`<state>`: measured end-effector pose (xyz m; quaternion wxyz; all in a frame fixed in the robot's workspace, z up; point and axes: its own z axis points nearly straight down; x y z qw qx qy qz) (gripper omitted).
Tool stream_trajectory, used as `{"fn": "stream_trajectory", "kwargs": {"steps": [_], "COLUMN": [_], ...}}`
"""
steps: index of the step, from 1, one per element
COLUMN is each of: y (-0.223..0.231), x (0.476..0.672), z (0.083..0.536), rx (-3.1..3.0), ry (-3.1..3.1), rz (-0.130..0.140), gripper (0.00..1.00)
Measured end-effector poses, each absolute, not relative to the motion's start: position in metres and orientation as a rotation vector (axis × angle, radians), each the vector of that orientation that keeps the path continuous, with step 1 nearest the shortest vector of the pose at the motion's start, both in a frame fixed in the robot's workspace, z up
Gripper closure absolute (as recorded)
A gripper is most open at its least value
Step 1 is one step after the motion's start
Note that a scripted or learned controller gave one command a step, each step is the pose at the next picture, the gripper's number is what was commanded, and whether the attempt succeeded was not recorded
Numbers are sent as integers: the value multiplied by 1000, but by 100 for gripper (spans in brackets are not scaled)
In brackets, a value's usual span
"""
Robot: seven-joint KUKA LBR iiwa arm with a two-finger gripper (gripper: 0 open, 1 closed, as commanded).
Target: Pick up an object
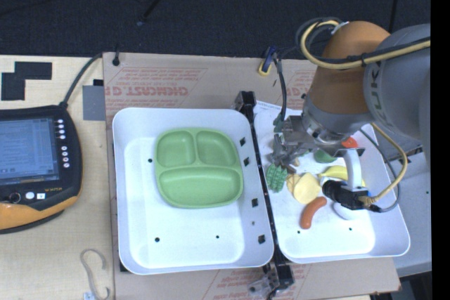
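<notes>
**White bins, one roomy, one crowded at its far half**

White plastic floor lies bare along the near edge of both shallow bins. In the right-hand white bin (337, 239) that open strip runs the full width. The nearest item there is a red-orange sausage-shaped piece (313, 211), lying at a slant. Just behind it sits a pale yellow lump (306, 187). A green ridged piece (275, 178) lies to its left, close against the bin's left wall. A yellow curved banana-like piece (336, 172) lies to the right of the lump.

Farther back, the two-finger gripper (285, 151) hangs low just beyond the green ridged piece, tight to that same left wall. Whether it is open or closed cannot be told, and nothing is seen held. A small green rounded piece (325, 155) and an orange-red piece (350, 143) peek out beside the grey arm.

The left-hand white bin (183, 235) holds a light green three-compartment plastic plate (197, 168). The plate is clear of all four walls, with the widest room in front. Brown printed cardboard (176, 84) shows beyond the far rims.
</notes>
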<state>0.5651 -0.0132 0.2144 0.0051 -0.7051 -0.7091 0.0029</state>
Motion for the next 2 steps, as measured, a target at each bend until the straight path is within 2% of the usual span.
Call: {"fn": "stream_trajectory", "kwargs": {"steps": [1, 2], "y": [41, 34], "x": [560, 556], "z": [216, 235], "rx": [-2209, -2217], "ry": [-2221, -2220], "rz": [10, 9], "gripper": [100, 100]}}
